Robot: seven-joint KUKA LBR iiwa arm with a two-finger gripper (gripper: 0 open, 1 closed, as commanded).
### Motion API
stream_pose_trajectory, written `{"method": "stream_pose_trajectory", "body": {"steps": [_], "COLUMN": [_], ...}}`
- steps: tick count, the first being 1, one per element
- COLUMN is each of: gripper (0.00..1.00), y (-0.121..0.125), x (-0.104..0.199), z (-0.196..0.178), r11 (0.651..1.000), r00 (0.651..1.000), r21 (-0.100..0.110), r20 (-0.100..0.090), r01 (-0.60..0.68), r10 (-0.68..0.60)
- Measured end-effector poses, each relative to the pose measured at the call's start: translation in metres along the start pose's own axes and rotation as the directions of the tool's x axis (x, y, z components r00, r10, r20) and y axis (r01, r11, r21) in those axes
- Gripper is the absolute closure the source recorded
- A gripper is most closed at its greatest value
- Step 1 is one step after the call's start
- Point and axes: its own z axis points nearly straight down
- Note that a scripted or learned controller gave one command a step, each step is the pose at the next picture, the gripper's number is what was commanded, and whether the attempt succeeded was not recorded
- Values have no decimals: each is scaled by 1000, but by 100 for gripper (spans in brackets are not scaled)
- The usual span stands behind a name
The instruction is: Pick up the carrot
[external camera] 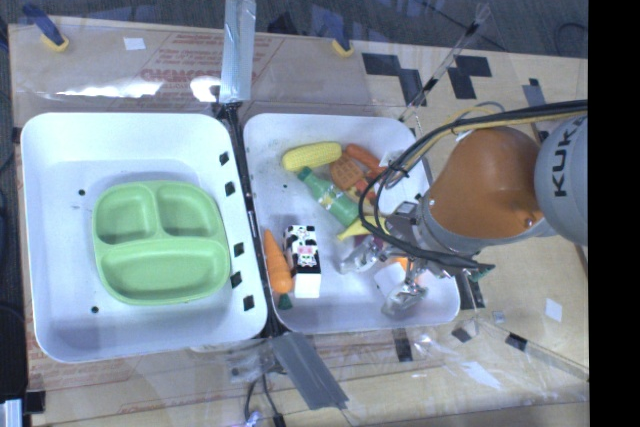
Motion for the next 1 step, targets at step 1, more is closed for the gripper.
{"method": "stream_pose_trajectory", "body": {"steps": [1], "gripper": [0], "y": [-1], "x": [0], "z": [-16], "r11": [983], "r00": [983], "r21": [1], "r20": [1], "r01": [181], "r10": [-181]}}
